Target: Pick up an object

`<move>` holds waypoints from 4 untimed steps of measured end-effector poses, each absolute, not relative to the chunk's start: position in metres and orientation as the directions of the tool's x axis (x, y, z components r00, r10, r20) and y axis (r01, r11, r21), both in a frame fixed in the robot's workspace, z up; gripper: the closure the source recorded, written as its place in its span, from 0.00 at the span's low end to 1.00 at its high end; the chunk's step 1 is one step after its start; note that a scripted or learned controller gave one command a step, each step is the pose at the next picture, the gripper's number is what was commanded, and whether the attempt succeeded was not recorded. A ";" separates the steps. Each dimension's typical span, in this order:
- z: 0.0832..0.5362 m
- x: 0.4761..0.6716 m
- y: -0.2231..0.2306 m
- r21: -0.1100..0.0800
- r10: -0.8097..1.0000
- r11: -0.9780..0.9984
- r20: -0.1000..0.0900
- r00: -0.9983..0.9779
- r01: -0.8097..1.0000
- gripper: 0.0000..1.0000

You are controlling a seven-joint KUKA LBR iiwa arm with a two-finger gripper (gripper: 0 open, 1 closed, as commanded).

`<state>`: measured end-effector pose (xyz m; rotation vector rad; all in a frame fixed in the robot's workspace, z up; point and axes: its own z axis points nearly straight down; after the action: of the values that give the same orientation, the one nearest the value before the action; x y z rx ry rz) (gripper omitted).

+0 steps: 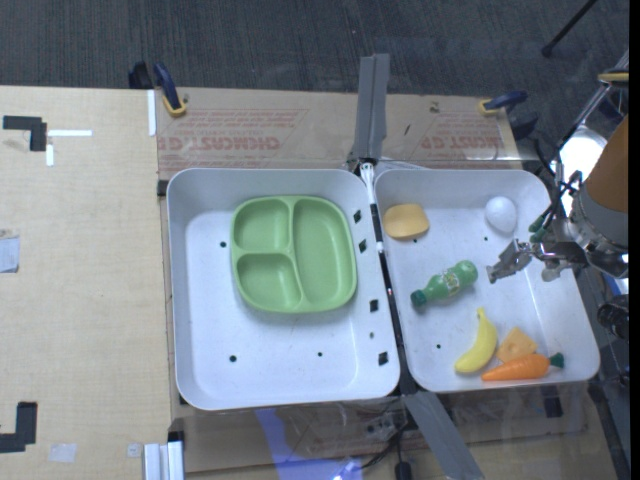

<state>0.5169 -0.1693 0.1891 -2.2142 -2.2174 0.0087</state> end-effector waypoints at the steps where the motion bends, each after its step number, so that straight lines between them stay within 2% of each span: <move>1: 0.113 0.548 -0.206 -0.009 1.000 0.003 0.002 -0.003 1.000 0.00; 2: 0.088 0.561 -0.204 -0.007 0.993 -0.115 0.006 0.115 0.993 0.00; 3: 0.087 0.507 -0.137 -0.009 0.982 -0.189 0.001 0.189 0.982 0.00; 4: 0.087 0.476 -0.115 -0.009 0.999 -0.052 0.002 0.052 0.999 0.00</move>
<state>0.4764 -0.1145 0.0874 -2.2730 -2.1578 0.0074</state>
